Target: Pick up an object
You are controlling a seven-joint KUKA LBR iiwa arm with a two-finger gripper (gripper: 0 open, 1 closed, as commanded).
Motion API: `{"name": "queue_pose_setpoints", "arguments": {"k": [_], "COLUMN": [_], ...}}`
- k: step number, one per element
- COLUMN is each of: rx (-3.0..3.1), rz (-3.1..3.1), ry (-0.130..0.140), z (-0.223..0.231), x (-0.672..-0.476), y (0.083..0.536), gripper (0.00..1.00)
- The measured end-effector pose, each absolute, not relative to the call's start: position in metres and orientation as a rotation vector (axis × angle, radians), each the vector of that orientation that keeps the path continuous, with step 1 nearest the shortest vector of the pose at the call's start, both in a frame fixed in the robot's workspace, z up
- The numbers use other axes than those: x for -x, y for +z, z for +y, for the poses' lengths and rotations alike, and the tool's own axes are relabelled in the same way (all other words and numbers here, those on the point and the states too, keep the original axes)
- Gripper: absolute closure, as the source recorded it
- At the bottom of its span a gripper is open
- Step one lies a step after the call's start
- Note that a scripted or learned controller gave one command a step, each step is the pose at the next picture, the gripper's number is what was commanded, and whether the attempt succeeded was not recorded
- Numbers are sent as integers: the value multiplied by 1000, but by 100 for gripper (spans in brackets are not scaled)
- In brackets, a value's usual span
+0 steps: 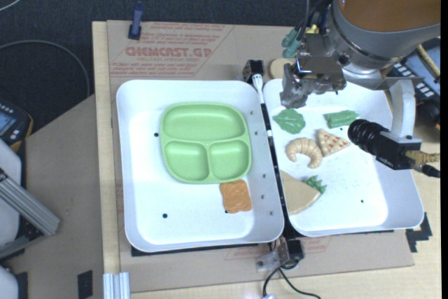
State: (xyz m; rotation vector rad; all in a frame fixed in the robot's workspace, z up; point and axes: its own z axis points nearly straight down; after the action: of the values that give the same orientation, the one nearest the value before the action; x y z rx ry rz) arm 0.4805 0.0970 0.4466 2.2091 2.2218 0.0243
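My gripper [292,96] hangs over the far left corner of the right bin [364,210], just above a green leafy piece [288,121]. Nothing shows in its grasp. Near it in that bin lie a second green piece [341,118], a tan croissant [305,150], a pizza-like slice [333,141], and a tan wedge [299,196] with a small green sprig [315,183] on it. The left bin [136,171] holds a green divided plate [206,141] and an orange-brown toast piece [236,196].
Both bins sit on a cardboard sheet [175,45] with red print. A blue clip [135,22] lies at its far left corner. The arm's grey and orange body [392,3] looms over the right bin's far side.
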Motion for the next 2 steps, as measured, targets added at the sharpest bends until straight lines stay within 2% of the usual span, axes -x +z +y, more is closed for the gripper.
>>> {"name": "queue_pose_setpoints", "arguments": {"k": [1,2], "rx": [-2227,-2219], "rz": [2219,2234], "ry": [-9,-10], "z": [76,139], "x": [-543,-487], "y": [359,316], "gripper": [100,100]}}
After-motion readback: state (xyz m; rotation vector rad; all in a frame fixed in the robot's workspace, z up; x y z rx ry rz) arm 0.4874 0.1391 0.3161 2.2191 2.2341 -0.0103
